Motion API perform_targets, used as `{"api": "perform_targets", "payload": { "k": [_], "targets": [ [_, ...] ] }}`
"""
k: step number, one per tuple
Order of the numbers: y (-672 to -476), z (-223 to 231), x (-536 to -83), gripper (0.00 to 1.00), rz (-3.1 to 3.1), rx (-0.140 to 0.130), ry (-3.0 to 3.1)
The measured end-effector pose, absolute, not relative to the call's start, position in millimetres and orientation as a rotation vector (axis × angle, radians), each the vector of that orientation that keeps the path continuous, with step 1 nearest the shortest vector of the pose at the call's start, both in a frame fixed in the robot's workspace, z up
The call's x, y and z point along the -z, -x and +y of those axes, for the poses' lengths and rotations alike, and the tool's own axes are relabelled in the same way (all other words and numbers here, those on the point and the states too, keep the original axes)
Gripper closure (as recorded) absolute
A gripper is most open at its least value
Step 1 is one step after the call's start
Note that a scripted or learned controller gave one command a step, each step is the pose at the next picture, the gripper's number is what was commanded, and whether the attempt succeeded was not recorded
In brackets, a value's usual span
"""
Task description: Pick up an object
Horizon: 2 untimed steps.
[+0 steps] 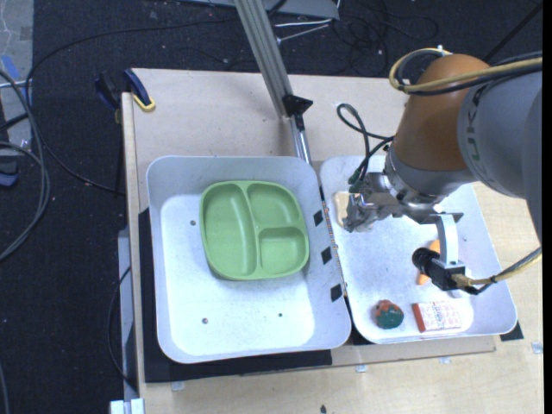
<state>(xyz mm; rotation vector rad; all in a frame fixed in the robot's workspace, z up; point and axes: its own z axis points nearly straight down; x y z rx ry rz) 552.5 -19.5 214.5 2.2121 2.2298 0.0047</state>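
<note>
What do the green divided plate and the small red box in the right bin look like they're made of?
Green divided plate: probably moulded plastic, matte with a soft sheen, uniform colour and rounded compartment walls.
Small red box: looks like printed cardboard or paper packaging, with flat faces, a red edge and a white label; too small to be certain.

From my remote station I see the single grey KUKA arm enter from the right edge and bend downward at a slant. Its broad orange band sits just above the wrist, facing the camera. Below the band, the grey wrist housing narrows toward the metallic two-finger gripper, which points down and to the left. Black cables loop off the wrist's left side, and a yellowish cable arcs over the band. The fingertips look blurred together, so I cannot judge their spacing from this angle.
</note>
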Motion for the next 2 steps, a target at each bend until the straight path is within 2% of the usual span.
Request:
{"api": "perform_targets", "payload": {
  "k": [2],
  "targets": [
    [-572.2,82,-206,1.0,2.23,-0.003,-2.213]
  ]
}}
